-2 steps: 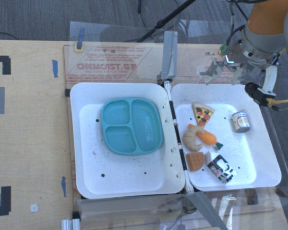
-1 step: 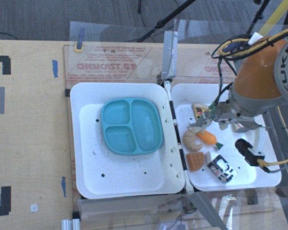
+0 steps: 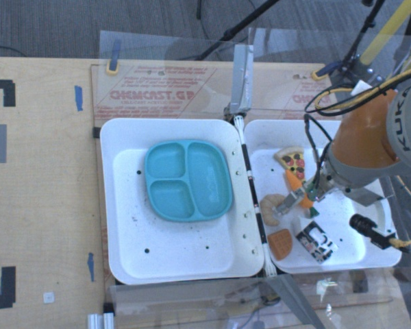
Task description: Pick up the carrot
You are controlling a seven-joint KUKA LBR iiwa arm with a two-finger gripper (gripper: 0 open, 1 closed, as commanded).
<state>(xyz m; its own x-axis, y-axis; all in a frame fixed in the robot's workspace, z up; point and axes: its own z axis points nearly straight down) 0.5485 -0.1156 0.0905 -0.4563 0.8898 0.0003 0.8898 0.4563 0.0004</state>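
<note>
Saw gripper [image 3: 292, 204] low over carrot [image 3: 294, 181], right bin [image 3: 342, 258], center-right of frame; prob. lining up grasp. Couldn't tell claw state.

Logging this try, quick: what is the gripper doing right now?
Gripper: down in the right bin at the carrot; open or shut cannot be told.

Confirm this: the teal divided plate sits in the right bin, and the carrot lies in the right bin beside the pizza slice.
Not quite. The camera view shows the teal divided plate in the left bin; the carrot does lie in the right bin beside the pizza slice.
</note>
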